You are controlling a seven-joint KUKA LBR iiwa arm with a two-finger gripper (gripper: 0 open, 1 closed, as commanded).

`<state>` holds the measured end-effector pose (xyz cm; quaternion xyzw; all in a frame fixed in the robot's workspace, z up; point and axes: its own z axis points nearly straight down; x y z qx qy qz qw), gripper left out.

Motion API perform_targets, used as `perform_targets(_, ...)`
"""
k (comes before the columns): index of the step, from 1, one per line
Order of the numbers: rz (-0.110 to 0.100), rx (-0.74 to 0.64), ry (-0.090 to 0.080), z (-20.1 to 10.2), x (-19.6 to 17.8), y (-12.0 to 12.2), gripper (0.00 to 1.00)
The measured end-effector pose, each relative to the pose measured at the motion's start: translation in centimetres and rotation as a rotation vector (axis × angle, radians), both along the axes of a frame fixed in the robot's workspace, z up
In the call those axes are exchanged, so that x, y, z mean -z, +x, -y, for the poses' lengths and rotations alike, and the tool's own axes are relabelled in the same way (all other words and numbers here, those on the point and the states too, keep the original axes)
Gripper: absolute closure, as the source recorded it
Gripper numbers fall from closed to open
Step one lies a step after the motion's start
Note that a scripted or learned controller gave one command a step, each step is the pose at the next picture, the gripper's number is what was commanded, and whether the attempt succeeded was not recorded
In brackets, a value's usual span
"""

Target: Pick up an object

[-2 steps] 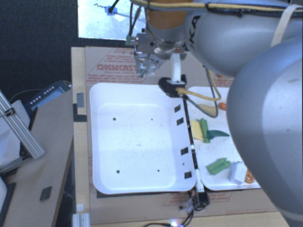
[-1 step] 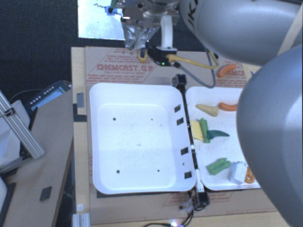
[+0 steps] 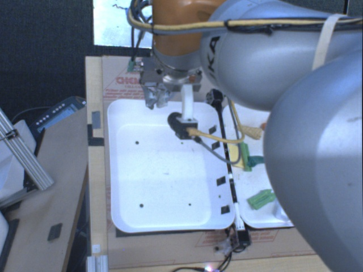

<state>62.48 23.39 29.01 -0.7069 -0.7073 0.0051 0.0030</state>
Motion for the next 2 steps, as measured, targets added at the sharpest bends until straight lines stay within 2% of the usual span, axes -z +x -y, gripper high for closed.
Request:
perform_targets(1,0.032,-0.005,0.009,0.8,-24.4,2.1,1.0)
perform_targets(2,0.012,0.002,0.002,4.3,-21.0,4.5,1.0)
